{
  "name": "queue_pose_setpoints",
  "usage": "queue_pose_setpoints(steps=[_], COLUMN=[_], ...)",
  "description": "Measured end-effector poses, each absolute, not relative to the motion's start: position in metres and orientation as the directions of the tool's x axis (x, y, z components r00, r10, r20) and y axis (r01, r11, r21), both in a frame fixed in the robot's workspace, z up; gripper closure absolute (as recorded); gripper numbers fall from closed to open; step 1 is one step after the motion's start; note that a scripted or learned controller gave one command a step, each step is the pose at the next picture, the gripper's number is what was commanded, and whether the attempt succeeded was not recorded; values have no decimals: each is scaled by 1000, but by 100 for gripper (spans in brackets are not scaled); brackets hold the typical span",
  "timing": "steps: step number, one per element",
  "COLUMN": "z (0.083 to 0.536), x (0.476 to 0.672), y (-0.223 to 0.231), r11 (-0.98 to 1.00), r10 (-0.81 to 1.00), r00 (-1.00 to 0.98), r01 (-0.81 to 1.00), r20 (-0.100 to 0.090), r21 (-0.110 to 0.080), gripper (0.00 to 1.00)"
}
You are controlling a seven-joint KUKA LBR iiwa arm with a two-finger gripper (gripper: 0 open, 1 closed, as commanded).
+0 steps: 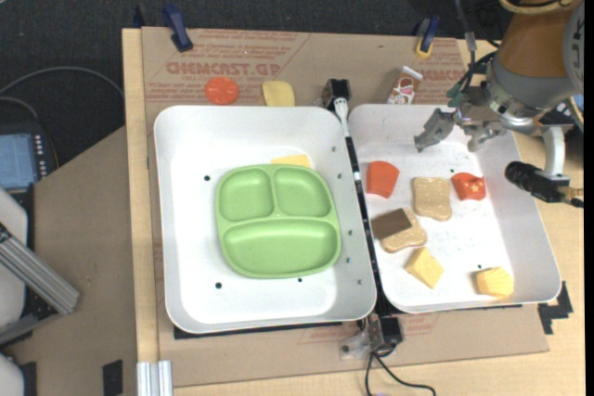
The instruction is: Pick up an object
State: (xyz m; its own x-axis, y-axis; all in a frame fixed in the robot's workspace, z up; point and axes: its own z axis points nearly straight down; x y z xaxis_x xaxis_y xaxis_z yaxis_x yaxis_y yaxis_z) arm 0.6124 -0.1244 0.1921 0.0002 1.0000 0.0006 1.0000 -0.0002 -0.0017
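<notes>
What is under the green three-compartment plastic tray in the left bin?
A pale yellow flat piece pokes out from under the green three-compartment plastic tray at its far edge, on the left white bin. The rest of it is covered, so its shape is unknown.

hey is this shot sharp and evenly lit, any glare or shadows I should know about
Camera view: mostly sharp, evenly lit; the green tray and toast slice show crisp edges. Soft shadow falls under the gripper on the right bin. Mild bright wash on the left bin, no harsh glare.
</notes>
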Motion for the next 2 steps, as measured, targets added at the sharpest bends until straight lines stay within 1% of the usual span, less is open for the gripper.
queue_pose_setpoints(steps=[1, 2], z=[183, 118], x=[581, 591], y=[-184, -225], r11=[-5, -3], r10=[1000, 1000], r00=[5, 3], r01=[1000, 1000], r20=[1, 2], r21=[-4, -6], gripper=[0, 0])
